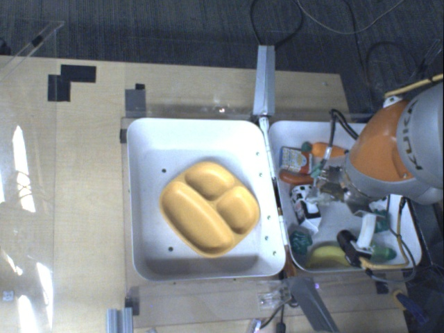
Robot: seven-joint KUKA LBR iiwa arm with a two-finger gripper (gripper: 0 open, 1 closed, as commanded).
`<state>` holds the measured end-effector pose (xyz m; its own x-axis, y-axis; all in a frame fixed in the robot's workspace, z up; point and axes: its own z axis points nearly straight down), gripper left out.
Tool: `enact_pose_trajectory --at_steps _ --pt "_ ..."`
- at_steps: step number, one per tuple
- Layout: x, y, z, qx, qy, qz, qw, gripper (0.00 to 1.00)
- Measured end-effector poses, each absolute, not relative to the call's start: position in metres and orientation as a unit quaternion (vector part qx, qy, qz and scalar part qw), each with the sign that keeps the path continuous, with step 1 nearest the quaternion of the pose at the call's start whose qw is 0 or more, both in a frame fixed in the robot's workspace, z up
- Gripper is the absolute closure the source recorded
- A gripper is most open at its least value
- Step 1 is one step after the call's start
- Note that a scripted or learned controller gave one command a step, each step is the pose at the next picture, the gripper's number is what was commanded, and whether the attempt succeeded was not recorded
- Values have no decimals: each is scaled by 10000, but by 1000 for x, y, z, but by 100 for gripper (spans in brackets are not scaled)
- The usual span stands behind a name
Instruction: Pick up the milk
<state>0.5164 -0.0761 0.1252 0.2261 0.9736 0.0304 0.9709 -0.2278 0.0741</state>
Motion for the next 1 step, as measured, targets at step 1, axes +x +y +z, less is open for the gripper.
enact_pose_trajectory --at_steps 1 --pt "516 -77 124 7833 6205 338 193 0"
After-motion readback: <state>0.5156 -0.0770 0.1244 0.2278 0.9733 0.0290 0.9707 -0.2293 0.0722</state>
